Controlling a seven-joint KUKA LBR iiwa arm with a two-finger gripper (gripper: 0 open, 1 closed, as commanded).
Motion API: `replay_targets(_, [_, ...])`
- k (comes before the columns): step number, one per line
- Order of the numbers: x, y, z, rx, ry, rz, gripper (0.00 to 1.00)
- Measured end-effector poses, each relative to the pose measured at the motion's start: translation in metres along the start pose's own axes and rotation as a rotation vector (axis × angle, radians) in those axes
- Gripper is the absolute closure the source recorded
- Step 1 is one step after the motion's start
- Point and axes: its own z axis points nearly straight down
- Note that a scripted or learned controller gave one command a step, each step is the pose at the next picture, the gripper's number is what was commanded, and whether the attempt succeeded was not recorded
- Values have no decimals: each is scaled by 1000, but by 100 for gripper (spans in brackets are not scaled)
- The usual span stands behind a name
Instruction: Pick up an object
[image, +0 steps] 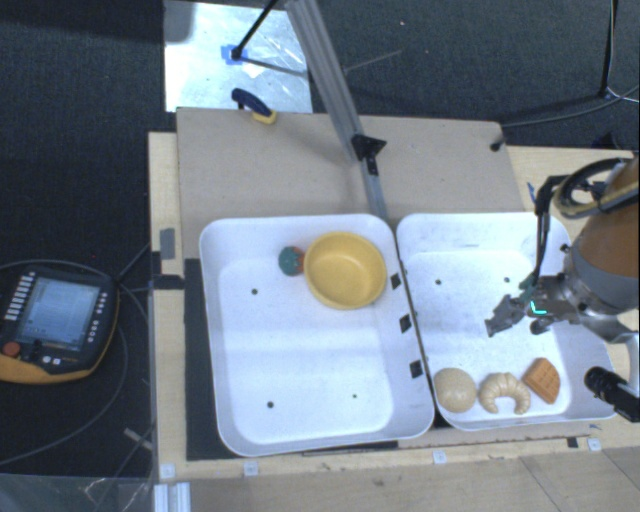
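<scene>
In the left bin (300, 400) a yellow bowl (345, 270) sits by the back wall with a small green ball (291, 261) touching its left side. Along the right bin's (460, 250) front edge lie a beige bun (455, 389), a croissant (507, 392) and a waffle piece (543, 379), close together. The pincer (503, 320) hangs above that bin's bare middle, just behind them, reaching in from the right with nothing between its fingers; how far they part I cannot tell.
</scene>
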Motion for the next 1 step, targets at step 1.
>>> replay_targets(1, [0,0,0,0,0,0,0])
